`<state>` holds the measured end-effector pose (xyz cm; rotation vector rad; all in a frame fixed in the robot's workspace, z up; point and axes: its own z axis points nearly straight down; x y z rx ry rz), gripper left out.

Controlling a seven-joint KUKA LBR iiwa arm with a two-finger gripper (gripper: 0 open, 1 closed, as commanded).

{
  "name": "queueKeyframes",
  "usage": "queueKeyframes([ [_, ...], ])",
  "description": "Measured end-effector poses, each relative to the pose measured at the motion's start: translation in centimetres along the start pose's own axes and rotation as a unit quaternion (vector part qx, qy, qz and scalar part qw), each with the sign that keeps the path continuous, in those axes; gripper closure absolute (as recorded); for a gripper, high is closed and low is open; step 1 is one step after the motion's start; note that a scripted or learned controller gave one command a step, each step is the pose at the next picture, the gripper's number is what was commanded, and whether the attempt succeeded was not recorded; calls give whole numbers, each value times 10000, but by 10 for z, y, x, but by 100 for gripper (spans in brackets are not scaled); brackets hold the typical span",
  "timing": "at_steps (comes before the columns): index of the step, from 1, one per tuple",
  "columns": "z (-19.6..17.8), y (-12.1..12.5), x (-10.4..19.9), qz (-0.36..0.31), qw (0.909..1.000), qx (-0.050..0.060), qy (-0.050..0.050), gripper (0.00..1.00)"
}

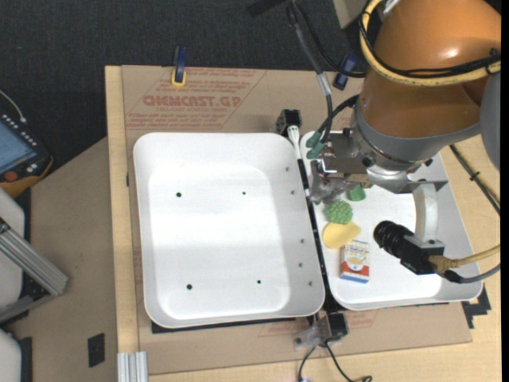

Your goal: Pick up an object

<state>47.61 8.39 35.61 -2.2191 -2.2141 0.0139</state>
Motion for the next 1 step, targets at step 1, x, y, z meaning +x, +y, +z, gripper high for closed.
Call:
queueKeyframes([
  [1, -20, 3, 1, -12, 10000, -74, 9, 100],
])
